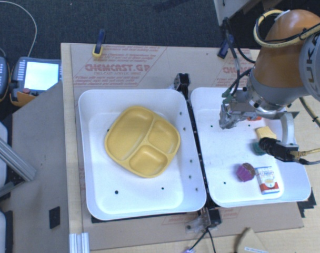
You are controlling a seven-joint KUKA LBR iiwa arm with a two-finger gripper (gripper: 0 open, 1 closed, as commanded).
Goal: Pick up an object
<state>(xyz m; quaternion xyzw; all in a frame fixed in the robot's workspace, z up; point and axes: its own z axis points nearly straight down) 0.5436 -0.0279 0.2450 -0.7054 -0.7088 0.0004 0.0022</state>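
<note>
The bench carries 2 shallow white bins side by side. The left bin (91, 141) holds a yellow divided plate (142, 140) with 3 compartments; it lies flat near the middle of the bin, turned at an angle to the bin walls.

The right bin (218, 183) holds the small objects. A purple object (246, 172) lies in the lower part of this bin. Just beside it, on its right, lies a small red and white carton (268, 179), close to the lower right rim. Higher up, near the right wall, there is a yellow block (266, 133), and under it a green object (259, 147), partly hidden by a black part attached to the arm.

The arm (286, 51) enters from the right and bends down over the upper part of the right bin. The gripper (229, 118) is low over the white floor of the bin, in its upper half. It is well apart from the purple object and the carton, and to the left of the yellow block. No object is seen between its tips. The picture is too small there to tell if it is open or closed.

Around the bins is a brown board (123, 62) with red printed letters. A yellow and blue clamp (99, 44) sits on its upper edge.
</note>
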